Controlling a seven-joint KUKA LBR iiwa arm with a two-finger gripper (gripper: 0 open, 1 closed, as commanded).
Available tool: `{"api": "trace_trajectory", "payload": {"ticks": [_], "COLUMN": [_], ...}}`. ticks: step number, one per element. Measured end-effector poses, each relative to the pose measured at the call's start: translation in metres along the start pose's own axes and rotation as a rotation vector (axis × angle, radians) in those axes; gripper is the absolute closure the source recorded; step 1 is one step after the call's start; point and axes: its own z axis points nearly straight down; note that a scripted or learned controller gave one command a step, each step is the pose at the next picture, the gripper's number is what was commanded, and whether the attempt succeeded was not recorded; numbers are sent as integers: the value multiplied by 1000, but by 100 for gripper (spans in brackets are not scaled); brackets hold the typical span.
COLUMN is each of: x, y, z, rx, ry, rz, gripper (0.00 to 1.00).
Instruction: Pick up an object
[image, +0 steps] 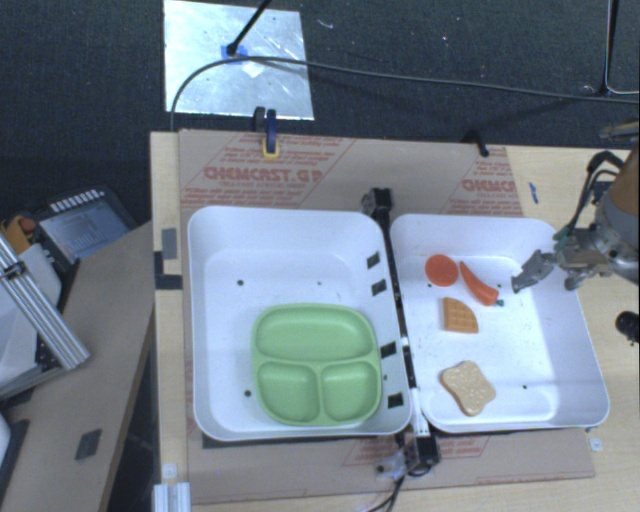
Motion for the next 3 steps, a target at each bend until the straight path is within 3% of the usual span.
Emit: {"api": "trace_trajectory", "payload": {"ticks": [1,3], "x": [1,12], "y": [3,-4], "z": [-7,108], "rx": [-12,-9], "ry": [-3,-1], "rz": [-4,-2], "gripper": [0,0]}}
